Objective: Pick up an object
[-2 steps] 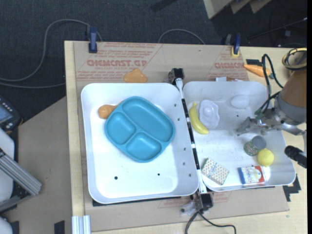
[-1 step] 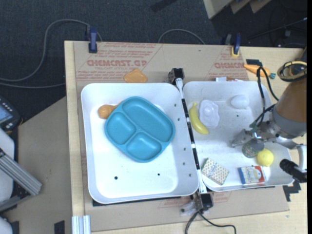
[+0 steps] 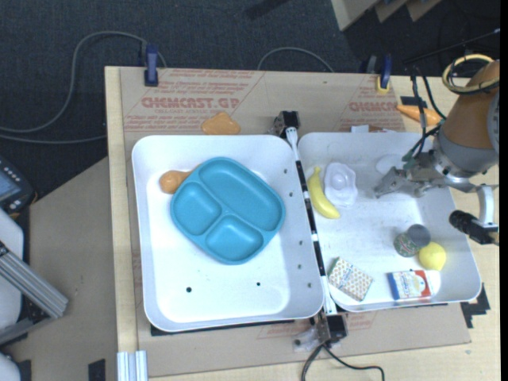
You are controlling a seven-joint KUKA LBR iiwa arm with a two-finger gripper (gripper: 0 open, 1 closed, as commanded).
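Gripper [image 3: 405, 182] above right bin [image 3: 468, 288], fingers spread wide, holding nothing.
The banana [image 3: 322, 197] looks light and soft; grasp across its middle.

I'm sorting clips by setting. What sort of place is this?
Probably a robotics lab test bench, not a kitchen: two white bins sit on a board clamped at its edge, cables run across dark carpet, and a robot arm reaches over assorted props such as a banana and a blue plate.

Two white bins [image 3: 151, 213] sit side by side; the left holds two items, the right perhaps six.
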